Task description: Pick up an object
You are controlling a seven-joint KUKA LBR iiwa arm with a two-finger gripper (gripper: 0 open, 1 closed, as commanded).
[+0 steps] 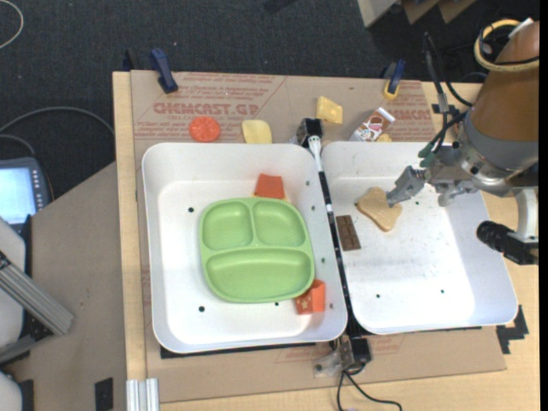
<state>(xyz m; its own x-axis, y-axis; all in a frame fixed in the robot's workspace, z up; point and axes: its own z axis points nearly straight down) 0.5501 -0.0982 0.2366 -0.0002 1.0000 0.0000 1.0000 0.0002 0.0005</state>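
Observation:
In the right bin (462, 306) a tan, bread-like piece (379, 210) lies near the back left, and a brown bar (346, 233) rests by the wall between the bins. My gripper (426, 192) hangs over the back of this bin, just right of the tan piece. It is open, with nothing between its fingers. The left fingertip (401, 192) is close to the tan piece's upper right edge. The left bin (163, 229) holds a green divided plate (256, 248), a red block (269, 186) behind it and an orange block (312, 298) at its front right corner.
On the cardboard behind the bins lie an orange disc (204, 128), two yellow pieces (256, 132) (329, 110), a black item (309, 131) and a red-and-white packet (372, 127). Blue clamps (163, 69) (394, 77) grip the back edge. The arm's bulk (505, 101) fills the right.

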